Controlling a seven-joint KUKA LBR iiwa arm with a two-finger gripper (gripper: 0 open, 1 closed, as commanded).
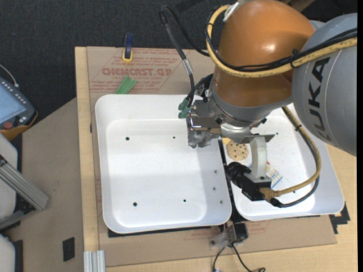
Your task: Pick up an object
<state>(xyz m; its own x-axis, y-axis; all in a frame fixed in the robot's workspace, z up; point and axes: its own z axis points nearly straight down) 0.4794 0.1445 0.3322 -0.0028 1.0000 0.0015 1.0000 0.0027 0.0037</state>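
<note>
Orange wrist band (pixel 258 44) of arm fills upper right, closest to lens. Left bin (pixel 153 169): white, bare floor with a few small dark dots. Green strip (pixel 125 85) lies on cardboard sheet (pixel 147 67) behind it, on the surface. Pincer (pixel 199 130) sits over left bin's right rim, at the divide between bins; opening and any hold cannot tell, arm hides it. Right bin (pixel 306 191): round tan perforated object (pixel 237 151) just beside pincer; small printed packet (pixel 273 178) further right

We see a brown cardboard sheet (pixel 142 67) printed in red covering the bench, dark grey carpet floor (pixel 57 16) from nine to twelve o'clock, and a small blue clamp (pixel 128 49) at eleven.
</note>
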